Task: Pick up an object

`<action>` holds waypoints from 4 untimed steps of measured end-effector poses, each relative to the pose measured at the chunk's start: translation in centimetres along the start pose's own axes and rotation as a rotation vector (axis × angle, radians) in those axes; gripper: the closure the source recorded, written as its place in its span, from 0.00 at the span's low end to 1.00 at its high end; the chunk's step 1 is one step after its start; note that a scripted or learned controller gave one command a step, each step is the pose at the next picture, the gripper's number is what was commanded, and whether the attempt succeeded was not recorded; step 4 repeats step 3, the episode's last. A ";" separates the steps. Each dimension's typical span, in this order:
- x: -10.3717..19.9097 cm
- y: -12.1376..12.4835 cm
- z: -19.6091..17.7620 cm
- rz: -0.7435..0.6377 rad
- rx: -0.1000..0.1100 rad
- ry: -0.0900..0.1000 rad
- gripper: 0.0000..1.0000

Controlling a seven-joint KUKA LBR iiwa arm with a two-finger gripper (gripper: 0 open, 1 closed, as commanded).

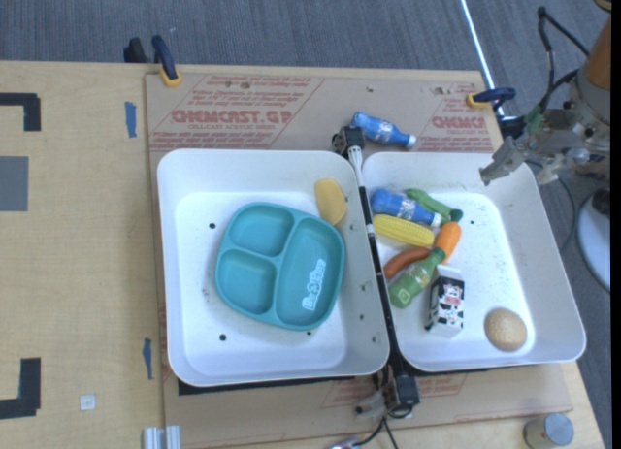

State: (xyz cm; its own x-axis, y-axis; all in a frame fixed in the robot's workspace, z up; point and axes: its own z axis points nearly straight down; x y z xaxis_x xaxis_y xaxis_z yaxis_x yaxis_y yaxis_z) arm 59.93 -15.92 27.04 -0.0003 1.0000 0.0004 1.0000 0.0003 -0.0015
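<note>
My gripper point(497, 166) hangs over the right bin's point(543, 272) far right corner, above the rim and apart from every object. In that bin lie a blue bottle point(403, 207), a yellow corn cob point(404, 232), a green vegetable point(434, 205), a carrot point(447, 238), an orange sausage point(402, 263), a green bottle point(415, 280), a cow-patterned milk carton point(446, 304) and a tan round roll point(505, 328). The left bin point(184, 243) holds a teal divided plate point(279, 265) and a yellow piece point(331, 201) by the shared wall.
Another blue bottle point(381, 130) lies on the cardboard sheet point(243, 112) behind the bins. Clamps sit at the sheet's far corners, one at the left point(167, 61) and one at the right point(490, 98). A white cable point(471, 20) runs diagonally across the floor.
</note>
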 end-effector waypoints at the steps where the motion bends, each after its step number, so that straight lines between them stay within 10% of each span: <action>1: 0.8 2.6 18.5 0.117 -0.005 -0.001 0.00; 2: 0.8 2.6 17.5 0.117 -0.006 -0.001 1.00; 3: 7.0 -4.7 8.6 0.212 0.001 0.001 1.00; 4: 7.0 -4.7 8.6 0.212 0.001 0.001 1.00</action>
